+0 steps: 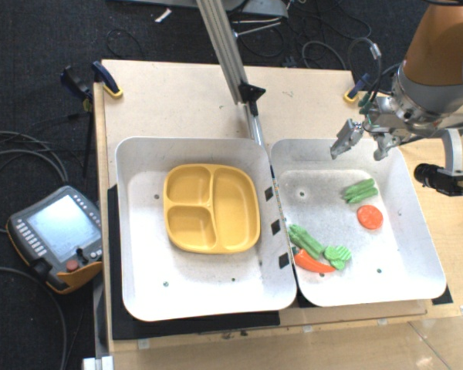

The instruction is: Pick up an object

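My gripper [364,146] hangs over the far edge of the right bin [417,277], its two fingers spread apart with nothing between them. Below it in that bin lie a green bean pod [359,191] and a round orange-red slice [370,217]. Toward the bin's near left lie another green pod [307,242], a small green piece [339,253] and an orange-red carrot [313,264]. All these objects rest on the bin floor, apart from the gripper.
The left bin [139,284] holds a yellow divided plate [212,207]. A metal pole [225,41] slants down to the ridge between the bins. A teach pendant [54,237] lies off the bench at left. Clamps [106,79] sit at the bench's far corners.
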`<action>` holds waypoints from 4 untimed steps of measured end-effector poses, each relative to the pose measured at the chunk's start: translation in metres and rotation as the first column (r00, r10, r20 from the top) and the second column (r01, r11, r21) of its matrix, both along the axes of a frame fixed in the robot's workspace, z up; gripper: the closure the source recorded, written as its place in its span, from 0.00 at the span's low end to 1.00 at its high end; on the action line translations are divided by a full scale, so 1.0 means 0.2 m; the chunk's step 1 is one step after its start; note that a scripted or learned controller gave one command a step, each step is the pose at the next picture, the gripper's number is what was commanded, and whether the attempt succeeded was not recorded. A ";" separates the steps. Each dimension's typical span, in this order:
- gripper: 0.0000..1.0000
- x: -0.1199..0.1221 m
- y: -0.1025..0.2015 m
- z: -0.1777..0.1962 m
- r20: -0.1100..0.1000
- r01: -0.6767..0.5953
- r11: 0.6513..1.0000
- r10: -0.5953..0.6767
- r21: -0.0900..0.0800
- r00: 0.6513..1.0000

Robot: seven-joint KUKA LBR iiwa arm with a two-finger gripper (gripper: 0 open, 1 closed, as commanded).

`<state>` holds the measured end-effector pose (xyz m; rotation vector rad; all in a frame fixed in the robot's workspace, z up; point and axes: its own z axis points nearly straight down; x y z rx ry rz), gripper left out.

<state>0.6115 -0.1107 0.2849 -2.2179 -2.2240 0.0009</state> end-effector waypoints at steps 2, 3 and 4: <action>0.00 0.03 -0.04 -0.26 -0.004 0.004 1.000 -0.004 -0.001 1.000; 0.00 0.03 0.02 -0.51 -0.004 0.001 1.000 -0.001 0.000 1.000; 0.00 0.03 0.01 -0.76 -0.004 0.003 1.000 -0.003 0.000 1.000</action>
